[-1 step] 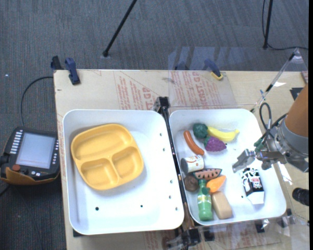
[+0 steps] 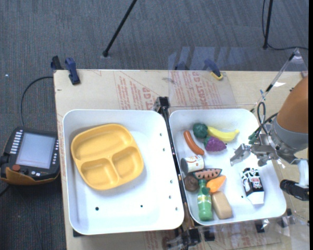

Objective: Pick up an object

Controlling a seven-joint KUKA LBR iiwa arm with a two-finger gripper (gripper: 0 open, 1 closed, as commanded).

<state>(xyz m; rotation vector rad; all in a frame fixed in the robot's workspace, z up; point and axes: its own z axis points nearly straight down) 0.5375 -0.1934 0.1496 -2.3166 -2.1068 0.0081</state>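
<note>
two shallow white bins sit side by side on the bench. the left bin [image 2: 78, 212] carries a yellow divided plate [image 2: 107, 155] in its far left part, with bare white floor along its near edge and its right side.

the right bin [image 2: 245, 116] has its things packed toward its left wall. near the far edge lie a dark green round vegetable [image 2: 200, 130], a yellow banana [image 2: 223, 134] to its right, and a purple bunch of grapes [image 2: 215, 145] just near of the banana. an orange-red sausage [image 2: 193, 142] lies slanted left of the grapes. nearer come a white cup [image 2: 192, 164], a watermelon slice [image 2: 207, 174], a brown round piece [image 2: 191, 183] against the left wall, an orange carrot-like piece [image 2: 216, 184], a green bottle [image 2: 204, 204] and a tan block [image 2: 222, 206] close to the near rim. these lie touching or just beside one another.

a small black-and-white milk carton [image 2: 252, 185] stands by itself in the right part of the bin, with bare floor on its left between it and the cluster, and the near right corner just beyond it.

the arm comes in from the right over the bin's right rim. the gripper [image 2: 250, 154] hangs above the bare stretch in the middle right of the bin, just far of the carton and right of the grapes. its fingers [image 2: 239, 153] stand apart with nothing between them. the far right corner of the bin lies open.
</note>
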